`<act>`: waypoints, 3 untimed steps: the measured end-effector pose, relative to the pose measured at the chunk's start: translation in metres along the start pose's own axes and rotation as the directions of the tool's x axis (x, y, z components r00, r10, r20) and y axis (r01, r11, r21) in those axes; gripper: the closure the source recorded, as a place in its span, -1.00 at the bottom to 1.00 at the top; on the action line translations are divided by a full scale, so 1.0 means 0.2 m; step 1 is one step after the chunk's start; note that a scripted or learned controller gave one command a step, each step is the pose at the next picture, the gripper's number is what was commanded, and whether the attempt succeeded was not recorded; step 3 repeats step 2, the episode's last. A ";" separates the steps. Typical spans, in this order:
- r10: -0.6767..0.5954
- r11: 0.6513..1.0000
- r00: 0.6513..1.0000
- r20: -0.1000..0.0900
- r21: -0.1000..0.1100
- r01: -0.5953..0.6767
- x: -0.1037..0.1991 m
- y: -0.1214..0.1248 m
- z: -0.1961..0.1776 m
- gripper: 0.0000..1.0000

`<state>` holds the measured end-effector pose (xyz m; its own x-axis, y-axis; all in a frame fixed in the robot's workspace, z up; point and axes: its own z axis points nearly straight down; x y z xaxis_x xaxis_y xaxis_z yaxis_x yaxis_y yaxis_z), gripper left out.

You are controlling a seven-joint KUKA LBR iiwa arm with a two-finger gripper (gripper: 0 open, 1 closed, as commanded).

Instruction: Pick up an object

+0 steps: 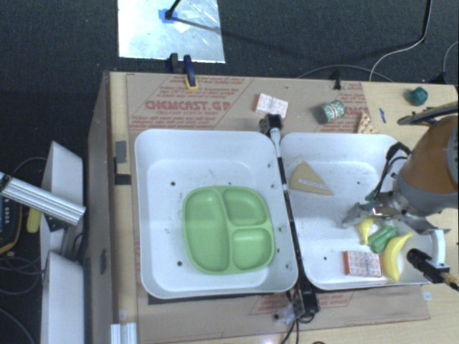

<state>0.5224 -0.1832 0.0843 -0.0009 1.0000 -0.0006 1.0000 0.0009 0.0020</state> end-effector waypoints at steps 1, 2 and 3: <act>-0.002 1.000 1.000 0.000 -0.001 0.002 0.00 0.00 -0.05 1.00; -0.003 1.000 1.000 0.001 -0.002 0.003 0.10 -0.10 -0.41 1.00; -0.003 1.000 1.000 0.001 -0.002 0.003 0.10 -0.10 -0.41 1.00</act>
